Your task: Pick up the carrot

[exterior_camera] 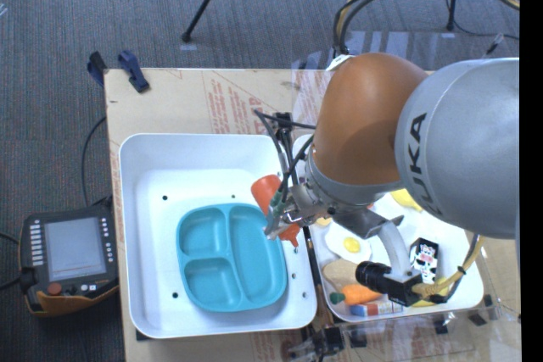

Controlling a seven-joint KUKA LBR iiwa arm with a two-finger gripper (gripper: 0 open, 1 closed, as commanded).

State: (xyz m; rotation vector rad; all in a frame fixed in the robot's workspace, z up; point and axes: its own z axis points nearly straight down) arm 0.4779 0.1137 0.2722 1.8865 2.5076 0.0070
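Note:
An orange, tapered carrot (266, 189) hangs slantwise over the right side of the left bin (140, 182). Its wide end points up-left and its thin tip (293, 236) points down-right. My gripper (278, 221) crosses the carrot's middle and is shut on it, just above the right rim of the blue divided plate (229, 257). The big grey and orange wrist hides most of the right bin behind it.
In the right bin (475, 292), a second orange piece with a green end (360, 294) lies near the front. Around it are a fried egg toy (349, 245), a tan round piece (339, 271), a yellow thing (405, 199) and a small black-and-white figure (423, 258). A pendant (69, 254) lies left of the bench.

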